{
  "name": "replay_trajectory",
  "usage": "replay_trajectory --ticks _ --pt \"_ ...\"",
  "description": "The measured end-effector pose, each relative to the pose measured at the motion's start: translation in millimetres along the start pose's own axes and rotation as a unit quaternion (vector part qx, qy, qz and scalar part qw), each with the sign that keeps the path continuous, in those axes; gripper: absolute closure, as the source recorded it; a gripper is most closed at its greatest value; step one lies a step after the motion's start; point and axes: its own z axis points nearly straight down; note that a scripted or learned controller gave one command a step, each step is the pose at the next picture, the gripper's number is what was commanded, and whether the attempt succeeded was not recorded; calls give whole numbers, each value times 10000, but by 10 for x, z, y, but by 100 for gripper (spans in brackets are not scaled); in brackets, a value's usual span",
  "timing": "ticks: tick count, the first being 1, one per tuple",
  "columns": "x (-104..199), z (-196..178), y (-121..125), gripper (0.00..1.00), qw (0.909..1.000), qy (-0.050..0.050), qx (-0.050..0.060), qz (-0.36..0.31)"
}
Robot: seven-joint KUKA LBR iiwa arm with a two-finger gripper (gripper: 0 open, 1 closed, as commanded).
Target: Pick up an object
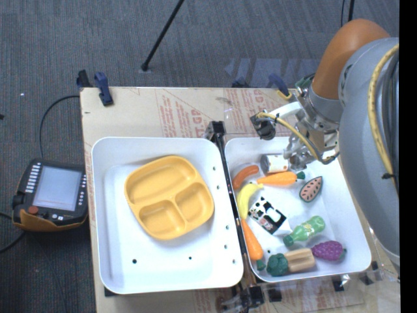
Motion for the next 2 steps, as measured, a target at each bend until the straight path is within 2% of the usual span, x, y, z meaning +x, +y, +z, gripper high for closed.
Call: replay_trajectory --ticks 1,2 --pt "-368 -273 780 100 9969 -17 -17 -791" --pt "-86 89 -229 100 9783 -36 12 -2072"
